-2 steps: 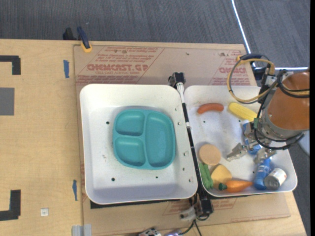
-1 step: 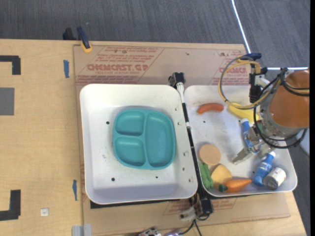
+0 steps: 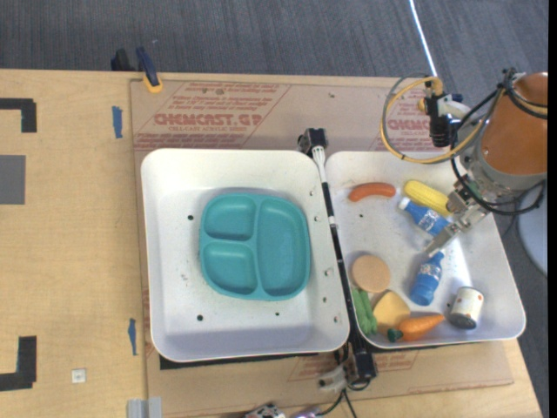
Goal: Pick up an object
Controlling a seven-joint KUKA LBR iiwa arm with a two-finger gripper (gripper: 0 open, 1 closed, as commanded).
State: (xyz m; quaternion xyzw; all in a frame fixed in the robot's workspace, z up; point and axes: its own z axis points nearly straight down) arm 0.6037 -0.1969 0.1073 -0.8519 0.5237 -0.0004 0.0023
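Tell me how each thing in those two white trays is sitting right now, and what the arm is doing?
Teal divided plate: flat in the left bin.
Sausage: lying in the right bin.
Corn: lying flat.
Blue bottle: on its side.
Round cookie: flat.
Carrot: lying down.
White can: tipped over.
Gripper: low over the right bin, above the bottle.

The light over me was bright and even. The two white bins looked very bright, close to glare, with soft grey shadows along their inner walls. The teal plate cast a faint shadow at its top edge. The picture was a bit soft, and my orange band looked blurry at the right edge.
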